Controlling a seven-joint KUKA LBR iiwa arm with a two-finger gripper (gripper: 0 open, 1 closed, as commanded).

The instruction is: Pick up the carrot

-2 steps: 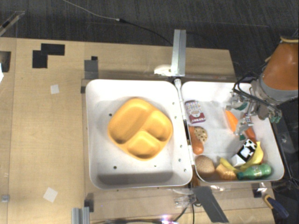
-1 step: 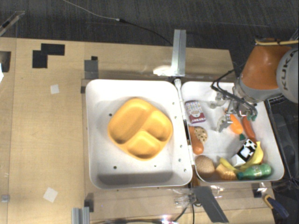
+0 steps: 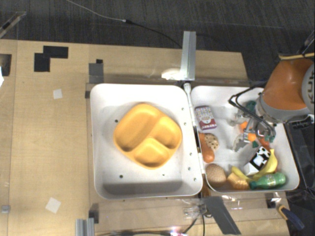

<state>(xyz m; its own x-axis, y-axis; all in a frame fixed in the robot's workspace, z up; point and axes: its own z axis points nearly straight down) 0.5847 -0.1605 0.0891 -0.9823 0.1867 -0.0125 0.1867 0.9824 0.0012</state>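
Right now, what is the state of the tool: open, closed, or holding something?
Tool: low in the right bin, over something orange, likely the carrot; open, closed or holding cannot be told.

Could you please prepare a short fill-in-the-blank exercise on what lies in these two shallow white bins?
1. The yellow sectioned plastic plate lies in the ___ bin.
2. The gripper hovers over the ___ bin.
3. The curved yellow banana rests just above the dark ___ cucumber-shaped toy.
4. The small orange carrot lies beside the ___ fingertips.

Missing words: left; right; green; gripper's
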